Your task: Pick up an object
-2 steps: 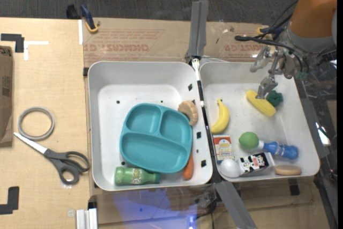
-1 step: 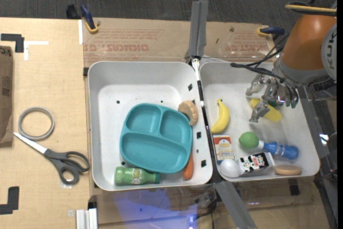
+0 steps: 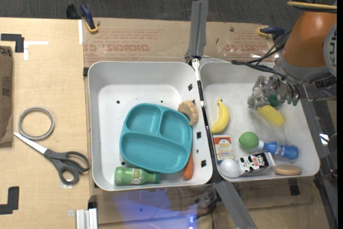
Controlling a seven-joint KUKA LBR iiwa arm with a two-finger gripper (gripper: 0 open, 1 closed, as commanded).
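My gripper [image 3: 263, 95] hangs over the back of the right bin [image 3: 305, 115], below the orange band of the arm [image 3: 311, 40]. A yellow corn cob [image 3: 271, 114] lies just in front of it and slightly to the right; whether they touch is unclear. Further left in that bin rests a banana [image 3: 220, 117]. Toward the front are a green ball [image 3: 248, 140], a blue bottle [image 3: 278, 149], a small red and white carton [image 3: 222, 146], a white ball [image 3: 230, 168], a black and white carton [image 3: 256, 162] and a tan oval piece [image 3: 288, 170].
The left bin [image 3: 102, 115] holds a teal divided plate [image 3: 157, 138], a green bottle [image 3: 136, 175], a carrot [image 3: 188, 169] and a tan pastry [image 3: 188, 111]. On the bench at the left lie scissors [image 3: 56, 157] and a tape roll [image 3: 36, 122].
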